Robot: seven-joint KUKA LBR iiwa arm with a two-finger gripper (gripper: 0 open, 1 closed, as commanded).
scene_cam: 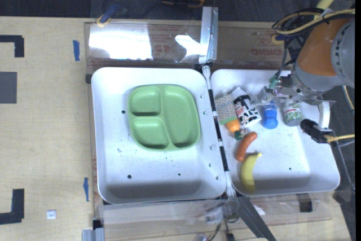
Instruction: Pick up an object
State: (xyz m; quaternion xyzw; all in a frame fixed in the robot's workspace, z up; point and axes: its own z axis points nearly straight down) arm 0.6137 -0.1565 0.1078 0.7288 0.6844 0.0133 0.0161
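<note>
The right bin [293, 169] holds several small objects. A yellow banana [249, 169] lies near its front left, with a red-orange sausage [246, 144] just behind it and a small orange piece [233, 125] further back. A black-and-white spotted bottle [245, 110] lies near the bin's middle, a blue bottle [270, 117] to its right, and a small can with a green label [292, 115] further right. My gripper [280, 96] hangs over the back of this bin, just above the blue bottle and the can. Nothing is seen in its grasp.
The left bin [107, 138] carries a green divided plate [164, 116]. A speckled flat pouch [225, 108] lies by the ridge between the bins. The arm's grey body and orange band [317, 53] cover the right bin's back right corner. Cables [320, 132] trail along its right rim.
</note>
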